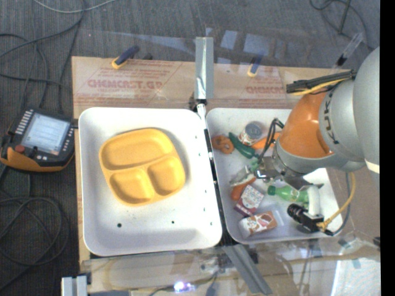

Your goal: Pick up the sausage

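Grey carpet strewn with cables seen around bench (123, 79) carrying two white bins. Left bin (92, 227) occupied by yellow divided tray (143, 164). Right bin (225, 224) crowded with toy food, packets, green bottle (287, 193). Sausage (242, 190), reddish-brown, seen just left of gripper (264, 170), near bin's middle. Judged light, smooth, likely to roll; best pinched across midsection. State of fingers cannot be told, hidden beneath wrist.
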Controlling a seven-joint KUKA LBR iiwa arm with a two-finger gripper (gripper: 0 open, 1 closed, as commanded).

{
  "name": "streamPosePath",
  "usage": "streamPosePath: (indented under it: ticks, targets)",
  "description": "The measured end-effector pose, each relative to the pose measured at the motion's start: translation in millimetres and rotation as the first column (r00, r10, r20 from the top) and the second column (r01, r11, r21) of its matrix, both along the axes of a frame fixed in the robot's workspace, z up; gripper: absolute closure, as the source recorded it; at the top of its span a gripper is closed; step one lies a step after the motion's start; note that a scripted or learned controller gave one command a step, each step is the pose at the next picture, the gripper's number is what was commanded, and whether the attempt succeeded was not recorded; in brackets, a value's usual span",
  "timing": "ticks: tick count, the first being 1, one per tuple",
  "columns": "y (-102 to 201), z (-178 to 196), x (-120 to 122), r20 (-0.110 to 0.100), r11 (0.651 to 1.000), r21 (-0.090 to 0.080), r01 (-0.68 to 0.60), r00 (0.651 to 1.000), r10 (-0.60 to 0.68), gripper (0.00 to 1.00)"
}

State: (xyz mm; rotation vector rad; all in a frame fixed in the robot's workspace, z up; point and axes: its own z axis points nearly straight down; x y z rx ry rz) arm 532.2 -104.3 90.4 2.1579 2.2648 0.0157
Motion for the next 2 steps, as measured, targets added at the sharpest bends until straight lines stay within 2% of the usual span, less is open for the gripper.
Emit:
streamPosePath:
  ticks: [1, 2]
  targets:
    - [-1.0, 9.0, 0.3, 0.000, 1.000, -0.001, 0.002, 1.000, -0.002, 1.00]
    - [47.9, 92.6, 20.9, -0.019, 0.950, 0.001, -0.313, 0.949, 0.313, 1.00]
